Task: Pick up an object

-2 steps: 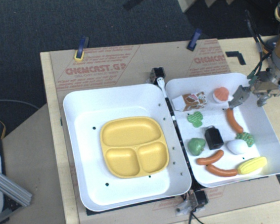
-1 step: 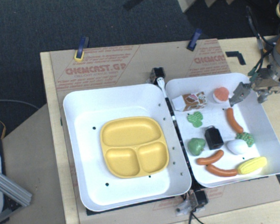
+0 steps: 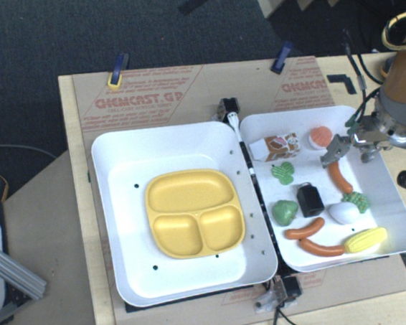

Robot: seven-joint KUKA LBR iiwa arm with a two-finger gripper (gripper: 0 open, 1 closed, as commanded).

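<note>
Camera view puts your gripper (image 3: 347, 146) at the right of the frame, over the upper part of the right bin (image 3: 403, 209), with the grey arm coming in from the right edge. Whether it is spread or closed you cannot tell from here; nothing is visibly caught in it.

The piece your next move most likely turns on is the orange sausage (image 3: 340, 177), lying just below and slightly left of the gripper, very near it but apart as far as this slanted view lets you judge. Its long axis runs from upper left to lower right, tipped close to vertical in the frame, so you would want the closing direction set across that line, roughly left to right.

Other candidates lie farther off:
- the round pink slice (image 3: 321, 136), just left of the gripper and a little above it
- the white egg-like piece (image 3: 344, 212), below the sausage
- the yellow corn (image 3: 366, 239), near the bin's lower edge

The left bin (image 3: 121, 203) holds the yellow divided tray (image 3: 194, 212), well apart from the gripper.
</note>
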